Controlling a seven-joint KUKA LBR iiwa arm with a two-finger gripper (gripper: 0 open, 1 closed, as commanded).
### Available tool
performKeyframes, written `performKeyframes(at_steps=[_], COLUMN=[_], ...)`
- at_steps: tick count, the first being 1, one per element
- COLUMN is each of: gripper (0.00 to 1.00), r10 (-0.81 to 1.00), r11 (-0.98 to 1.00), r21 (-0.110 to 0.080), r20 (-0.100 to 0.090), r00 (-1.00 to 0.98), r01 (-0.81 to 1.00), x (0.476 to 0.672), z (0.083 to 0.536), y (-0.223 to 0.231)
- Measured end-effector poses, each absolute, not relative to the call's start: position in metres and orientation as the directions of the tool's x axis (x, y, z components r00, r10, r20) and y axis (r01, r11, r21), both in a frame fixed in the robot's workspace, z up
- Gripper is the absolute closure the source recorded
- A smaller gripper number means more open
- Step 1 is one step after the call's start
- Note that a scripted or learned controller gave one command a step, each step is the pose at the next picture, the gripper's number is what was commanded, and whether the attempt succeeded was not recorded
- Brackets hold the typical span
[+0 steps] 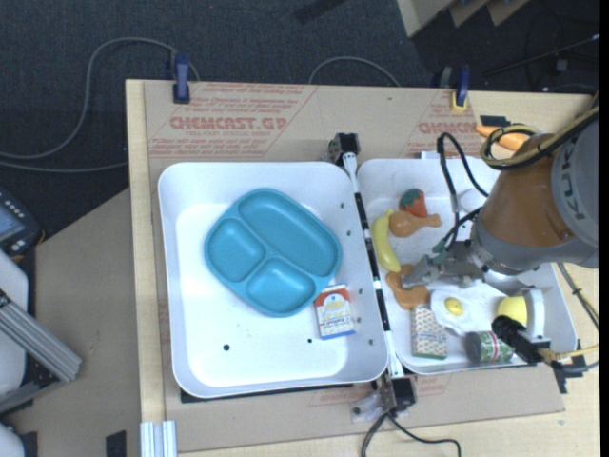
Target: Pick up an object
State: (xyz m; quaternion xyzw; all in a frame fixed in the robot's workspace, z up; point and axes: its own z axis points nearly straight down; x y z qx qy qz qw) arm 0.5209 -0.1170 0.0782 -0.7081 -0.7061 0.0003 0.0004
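Bins sit side by side on my bench, and my arm [533, 208] reaches in from the right over the right bin [561, 322]. My pincer [419, 276] is low among the toy food there, its tip close against an orange-brown piece [411, 298] near the bin's left wall; whether its fingers are spread or closed, or have hold of anything, I cannot tell from this slant. Just beside my tip stands a yellow banana [383, 244], lying lengthwise along the divider. Above it is a tan chicken drumstick [415, 223], and next to that a small red and green piece [411, 198]. Nearer the front edge I see a fried egg [457, 307], a speckled cracker-like slab [428, 332], a green-labelled can [491, 347] on its side, and a yellow lemon-like fruit [513, 307]. The left bin [190, 350] holds a blue divided plate [272, 251] and a small carton [334, 313] lying near its lower right corner, just beside the plate.
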Motion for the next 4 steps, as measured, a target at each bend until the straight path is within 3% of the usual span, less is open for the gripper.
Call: performKeyframes(at_steps=[1,2,3,4], gripper=[1.00,0.00,0.00,1.00], r10=[1.000,1.000,1.000,1.000], r11=[-0.001,-0.001,0.000,-0.001], r21=[0.005,0.004,-0.004,0.001], r20=[0.000,0.000,0.002,0.000], r00=[0.001,0.001,0.000,0.001], r01=[1.000,1.000,1.000,1.000], x=[0.522,0.522,0.504,0.506], z=[0.096,0.095,0.084,0.095], y=[-0.116,-0.116,-0.095,-0.095])
